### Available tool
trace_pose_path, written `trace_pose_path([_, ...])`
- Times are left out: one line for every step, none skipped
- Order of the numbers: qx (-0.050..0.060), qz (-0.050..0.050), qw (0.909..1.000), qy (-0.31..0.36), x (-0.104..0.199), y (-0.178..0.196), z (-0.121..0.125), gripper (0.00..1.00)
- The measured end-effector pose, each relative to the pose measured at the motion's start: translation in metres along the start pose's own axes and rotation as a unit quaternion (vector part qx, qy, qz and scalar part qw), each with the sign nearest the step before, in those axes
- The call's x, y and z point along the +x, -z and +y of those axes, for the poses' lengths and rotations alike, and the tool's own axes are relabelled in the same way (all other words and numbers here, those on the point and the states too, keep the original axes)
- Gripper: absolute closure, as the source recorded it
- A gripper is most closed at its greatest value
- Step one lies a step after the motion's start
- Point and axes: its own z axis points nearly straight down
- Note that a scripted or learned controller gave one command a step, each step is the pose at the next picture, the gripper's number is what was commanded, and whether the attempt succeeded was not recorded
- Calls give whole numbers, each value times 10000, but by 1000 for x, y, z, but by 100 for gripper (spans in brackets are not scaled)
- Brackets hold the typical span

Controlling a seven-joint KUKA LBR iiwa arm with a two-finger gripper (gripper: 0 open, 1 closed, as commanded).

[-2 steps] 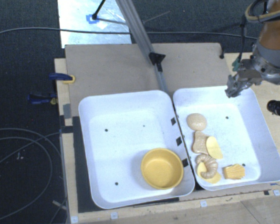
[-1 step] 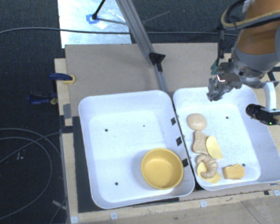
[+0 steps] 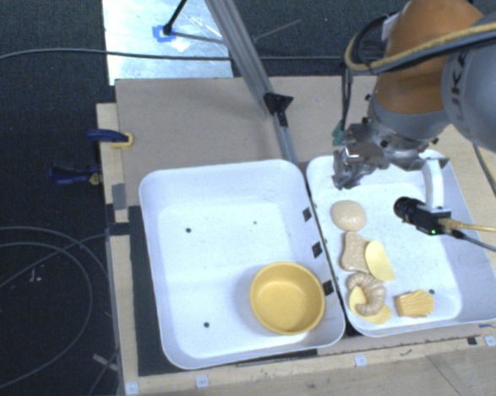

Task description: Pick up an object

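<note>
In the camera view, the round beige piece [image 3: 348,215] serves as the marker. It lies on the floor of the right bin [image 3: 474,279], close to that bin's left wall.

Just beyond the round beige piece, toward the top of the view, hangs the pincer [image 3: 346,176]. A strip of white bin floor shows between the two, and nothing is seen in its grasp. Whether it is released or clenched cannot be told from this angle. The grey arm [image 3: 428,45] with its orange band rises from it, up and to the right of the round beige piece.

Just below the round beige piece, toward the near edge, lies a tan lump [image 3: 352,251]. A yellow slice [image 3: 379,261] leans against the lump's right side. Further below sits a curled ridged piece [image 3: 366,292], resting on a flat yellow piece [image 3: 376,314]. Below and to the right of the round beige piece, near the bin's front rim, is a ridged yellow wedge [image 3: 415,304], apart from the others.

Left of the round beige piece, across the two touching rims, is the left bin [image 3: 221,174]. A yellow bowl [image 3: 287,297] stands upright in its near right corner, below and to the left of the round beige piece.

Both bins rest on the tan worktop [image 3: 200,120]. Far to the left of the round beige piece, two blue clamps [image 3: 108,137] grip the worktop's edge.
</note>
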Motion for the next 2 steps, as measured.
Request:
trace_pose_path([5,1,10000,-4,49,-23,-10,100])
trace_pose_path([7,1,10000,-4,99,-42,-15,100])
